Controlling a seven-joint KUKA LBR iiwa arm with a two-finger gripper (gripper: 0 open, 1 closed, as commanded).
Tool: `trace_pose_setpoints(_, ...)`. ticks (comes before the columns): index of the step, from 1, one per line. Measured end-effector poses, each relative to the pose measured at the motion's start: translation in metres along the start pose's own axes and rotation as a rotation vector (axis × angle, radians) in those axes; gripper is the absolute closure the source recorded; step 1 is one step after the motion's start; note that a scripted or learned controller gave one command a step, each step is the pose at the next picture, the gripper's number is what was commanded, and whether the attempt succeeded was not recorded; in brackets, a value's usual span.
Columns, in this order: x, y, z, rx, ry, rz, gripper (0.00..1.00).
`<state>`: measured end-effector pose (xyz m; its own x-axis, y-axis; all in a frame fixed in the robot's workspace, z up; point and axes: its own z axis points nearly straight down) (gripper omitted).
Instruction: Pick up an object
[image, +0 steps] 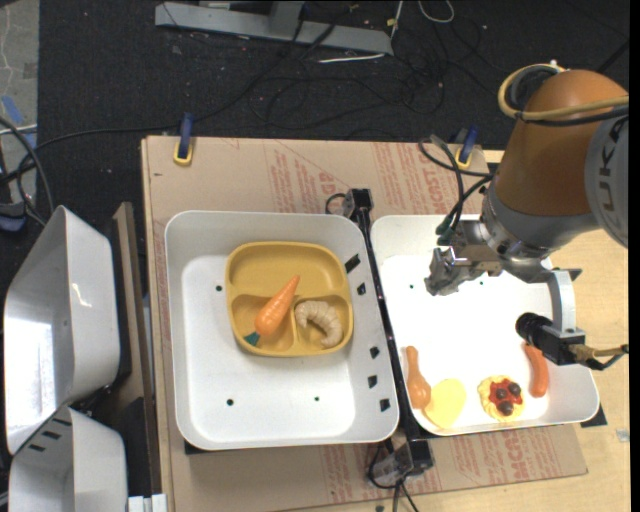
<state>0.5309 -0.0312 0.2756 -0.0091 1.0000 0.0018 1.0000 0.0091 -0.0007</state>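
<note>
Gripper (447, 272) hovers over right bin (480, 320), fingers state can't tell, nothing visibly held. Candidates, sausage (538, 372) and tart (501, 395), lie near bin's front edge. Pick not yet done.

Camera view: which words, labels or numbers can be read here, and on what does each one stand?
"UK", grey letters cut off at the frame edge: on the arm.
Red print repeated across the cardboard sheet under the bins: too faint and blurred to read.
Nothing readable on the yellow plate or the bins.
</note>
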Motion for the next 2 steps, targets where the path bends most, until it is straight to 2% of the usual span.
trace_pose_setpoints(1, 0.052, 0.007, 0.002, -0.001, -0.001, 0.000, 1.00)
trace_pose_setpoints(2, 0.094, 0.009, 0.022, 0.002, -0.002, 0.002, 1.00)
